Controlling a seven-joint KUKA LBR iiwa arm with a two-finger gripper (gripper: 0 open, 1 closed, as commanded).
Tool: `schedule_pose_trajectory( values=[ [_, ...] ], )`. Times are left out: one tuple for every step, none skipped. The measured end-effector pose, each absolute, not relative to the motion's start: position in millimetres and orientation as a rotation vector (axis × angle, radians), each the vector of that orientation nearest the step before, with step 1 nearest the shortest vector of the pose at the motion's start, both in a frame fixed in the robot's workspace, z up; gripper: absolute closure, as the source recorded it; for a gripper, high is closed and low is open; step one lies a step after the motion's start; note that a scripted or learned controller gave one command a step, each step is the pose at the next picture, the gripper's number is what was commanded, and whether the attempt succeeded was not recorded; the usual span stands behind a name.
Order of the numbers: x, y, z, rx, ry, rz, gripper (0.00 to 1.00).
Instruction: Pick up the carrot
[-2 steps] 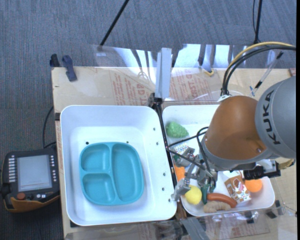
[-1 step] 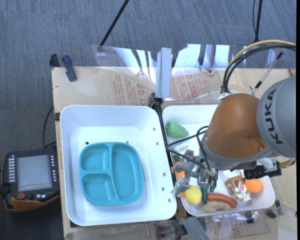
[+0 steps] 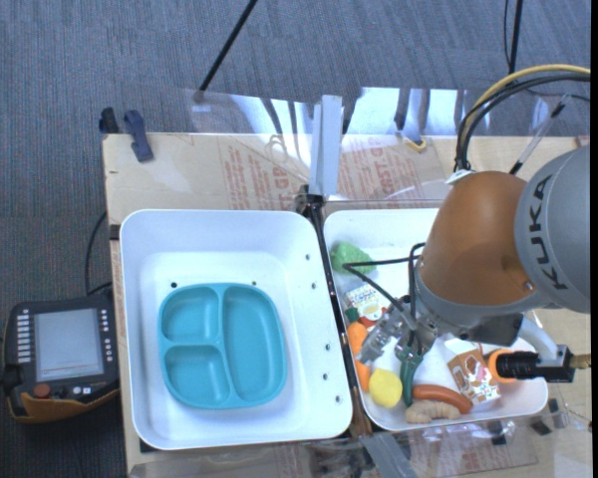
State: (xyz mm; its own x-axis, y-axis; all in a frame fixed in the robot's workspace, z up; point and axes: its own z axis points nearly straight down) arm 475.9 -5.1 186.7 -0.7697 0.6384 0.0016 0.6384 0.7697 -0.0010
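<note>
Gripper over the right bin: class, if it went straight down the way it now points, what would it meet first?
Probably the carrot, the orange piece at the bin's left wall just left of the gripper; the yellow lemon lies close by, and depth is unclear from this slanted view.

blue tray (image 3: 222,346), lemon (image 3: 385,387), sausage (image 3: 442,397)

A: Where does the camera sit?

B: High above the bench (image 3: 229,172), fixed, looking down at a slant, with carpet floor (image 3: 80,48) along the top.

A: How near is it?

B: Far enough to take in both white bins, the left bin (image 3: 145,267) whole and the right bin (image 3: 399,222) partly covered by the arm (image 3: 518,237) reaching in from the right.
</note>
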Motion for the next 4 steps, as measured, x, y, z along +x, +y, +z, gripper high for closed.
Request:
schedule_pose_trajectory(
  values=[
    [475.7,-5,186,-1.063,-2.953,0.001,0.00],
    [502.1,-11,186,-1.316,-2.850,0.002,0.00],
    [528.6,-21,186,-1.844,-2.539,0.005,0.00],
    [474.7,24,186,-1.660,-2.661,0.005,0.00]
  ],
)
